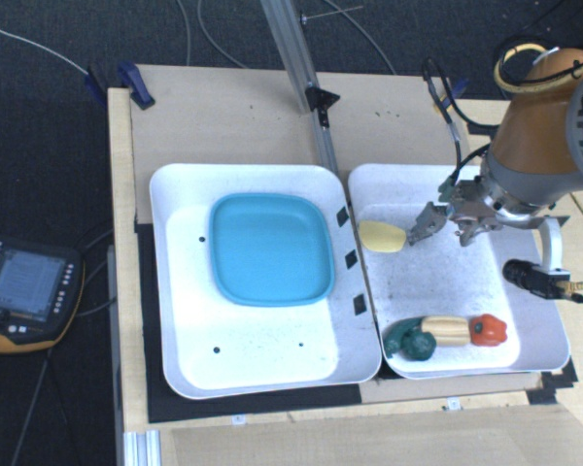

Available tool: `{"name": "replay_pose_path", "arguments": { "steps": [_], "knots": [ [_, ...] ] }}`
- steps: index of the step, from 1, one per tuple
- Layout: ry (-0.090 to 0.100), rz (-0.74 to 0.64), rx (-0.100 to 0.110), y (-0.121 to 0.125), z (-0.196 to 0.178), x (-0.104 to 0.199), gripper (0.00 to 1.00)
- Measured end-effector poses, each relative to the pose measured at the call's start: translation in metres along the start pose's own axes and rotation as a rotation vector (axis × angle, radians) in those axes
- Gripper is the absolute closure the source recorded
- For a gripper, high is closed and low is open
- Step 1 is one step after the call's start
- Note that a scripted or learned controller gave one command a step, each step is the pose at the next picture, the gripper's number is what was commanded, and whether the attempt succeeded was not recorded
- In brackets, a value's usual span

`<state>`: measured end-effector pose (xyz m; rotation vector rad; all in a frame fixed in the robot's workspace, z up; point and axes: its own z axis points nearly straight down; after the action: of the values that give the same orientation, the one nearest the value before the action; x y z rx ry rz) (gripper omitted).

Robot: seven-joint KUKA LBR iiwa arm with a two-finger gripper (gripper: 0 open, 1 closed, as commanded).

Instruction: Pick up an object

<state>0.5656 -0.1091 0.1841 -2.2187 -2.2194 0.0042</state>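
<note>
My gripper (445, 229) hangs over the upper middle of the right bin (544, 352), its two fingers spread open with nothing between them. A pale yellow object (382, 237) lies just left of the fingertips, near the bin's left wall. Along the bin's front edge lie a dark green object (409, 342), a tan stick-like piece (447, 330) and a red object (488, 330), in a row and touching one another. A blue plate (270, 249) rests in the left bin (180, 357).
A metal pole (293, 37) slants down from the top to the gap between the bins. A black fixture (534, 278) sticks out at the right bin's right wall. A handheld pendant (24, 294) lies off the bench at the left.
</note>
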Motion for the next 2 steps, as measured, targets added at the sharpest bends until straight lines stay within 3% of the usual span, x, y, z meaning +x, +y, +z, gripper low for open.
{"name": "replay_pose_path", "arguments": {
  "steps": [2],
  "knots": [
    [0.000, 0.000, 0.000, 0.003, 0.091, 0.003, 0.00]
  ]
}}
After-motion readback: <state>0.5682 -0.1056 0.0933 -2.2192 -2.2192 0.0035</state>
